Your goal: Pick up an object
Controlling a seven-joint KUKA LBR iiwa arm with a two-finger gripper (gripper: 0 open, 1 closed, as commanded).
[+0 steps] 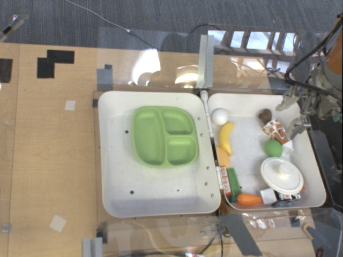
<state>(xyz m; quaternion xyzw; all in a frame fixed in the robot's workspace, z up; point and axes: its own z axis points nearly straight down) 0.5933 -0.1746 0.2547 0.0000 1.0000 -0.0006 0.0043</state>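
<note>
The banana (226,137) lay in the right bin (252,138), long axis running toward and away from the camera, beside the left wall. My tool (300,111) hovered open over the right rim. Wooden tabletop (48,154), grey carpet (161,9) beyond.

- One fixed camera, mounted above the surface (48,159), looking down at a bit of a slant.
- It's far enough back to fit both white bins (115,197) plus a strip of dark carpet (134,4) at the top.
</note>
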